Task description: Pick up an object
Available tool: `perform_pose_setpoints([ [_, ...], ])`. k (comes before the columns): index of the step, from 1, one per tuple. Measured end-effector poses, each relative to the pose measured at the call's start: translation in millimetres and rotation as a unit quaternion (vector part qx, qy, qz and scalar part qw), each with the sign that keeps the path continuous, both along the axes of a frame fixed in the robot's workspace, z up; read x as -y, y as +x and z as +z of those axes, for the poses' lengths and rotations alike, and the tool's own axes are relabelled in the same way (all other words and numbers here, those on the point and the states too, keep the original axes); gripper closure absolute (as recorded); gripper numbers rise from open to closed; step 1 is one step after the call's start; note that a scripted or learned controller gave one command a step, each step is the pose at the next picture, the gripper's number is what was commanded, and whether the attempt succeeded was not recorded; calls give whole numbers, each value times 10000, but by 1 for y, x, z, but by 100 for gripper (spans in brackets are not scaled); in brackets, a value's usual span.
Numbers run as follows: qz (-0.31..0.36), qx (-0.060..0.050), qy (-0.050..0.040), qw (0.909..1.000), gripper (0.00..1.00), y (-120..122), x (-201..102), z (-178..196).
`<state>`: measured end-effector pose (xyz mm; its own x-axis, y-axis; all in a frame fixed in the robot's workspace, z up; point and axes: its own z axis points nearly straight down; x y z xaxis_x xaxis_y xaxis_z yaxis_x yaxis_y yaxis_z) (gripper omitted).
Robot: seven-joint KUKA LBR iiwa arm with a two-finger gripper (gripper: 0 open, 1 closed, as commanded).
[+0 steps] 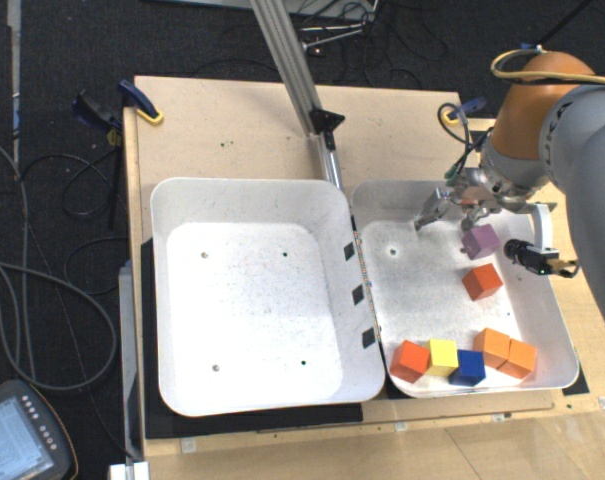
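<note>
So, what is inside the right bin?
The right bin holds a purple block, three orange blocks, a red-orange, a yellow and a blue one. The gripper covers some floor.

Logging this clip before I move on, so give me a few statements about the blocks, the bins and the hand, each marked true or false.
1. All the blocks lie in the right bin. True.
2. The purple block sits among the row at the bin's near edge. False: it lies apart, farther back, just below the hand.
3. A blue block lies in the near row beside a yellow block. True.
4. The hand hangs over the left bin. False: it is over the right bin's far part.
5. One orange block lies alone between the purple block and the near row. True.
</note>
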<state>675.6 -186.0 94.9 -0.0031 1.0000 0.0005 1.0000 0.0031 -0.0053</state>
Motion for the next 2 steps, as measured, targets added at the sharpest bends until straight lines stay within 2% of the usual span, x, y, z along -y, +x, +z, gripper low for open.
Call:
perform_pose_setpoints([
  [1,2,41,-13,10000,100,2,0,15],
  [2,-5,63,-12,10000,100,0,-6,61],
])
